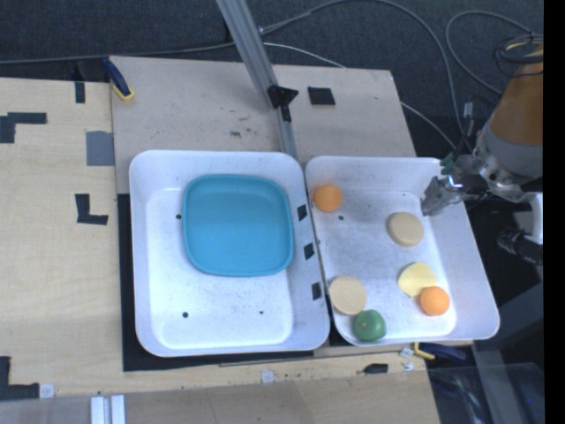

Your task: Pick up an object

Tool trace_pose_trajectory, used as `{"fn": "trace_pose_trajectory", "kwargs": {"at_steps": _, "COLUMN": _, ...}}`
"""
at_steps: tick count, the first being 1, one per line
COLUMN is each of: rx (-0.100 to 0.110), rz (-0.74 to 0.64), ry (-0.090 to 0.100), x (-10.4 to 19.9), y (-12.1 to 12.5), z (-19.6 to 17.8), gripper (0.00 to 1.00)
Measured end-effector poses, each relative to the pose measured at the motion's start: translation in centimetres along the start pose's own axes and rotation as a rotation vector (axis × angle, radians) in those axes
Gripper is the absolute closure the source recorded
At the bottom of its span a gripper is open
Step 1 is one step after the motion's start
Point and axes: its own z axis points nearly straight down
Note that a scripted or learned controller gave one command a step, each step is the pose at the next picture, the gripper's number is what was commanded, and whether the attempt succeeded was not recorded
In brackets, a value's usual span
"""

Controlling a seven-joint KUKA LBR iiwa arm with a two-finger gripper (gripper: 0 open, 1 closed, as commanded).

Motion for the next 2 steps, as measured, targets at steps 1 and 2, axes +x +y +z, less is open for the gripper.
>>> {"fn": "trace_pose_trajectory", "kwargs": {"at_steps": 1, "rx": 0.001, "rz": 0.001, "ry": 0.000, "x": 0.12, "y": -0.36, "z": -6.14, "gripper": 1.00}}
{"fn": "trace_pose_trajectory", "kwargs": {"at_steps": 2, "rx": 0.005, "rz": 0.001, "ry": 0.001, "x": 0.13, "y": -0.35, "z": -6.76, "gripper": 1.00}}
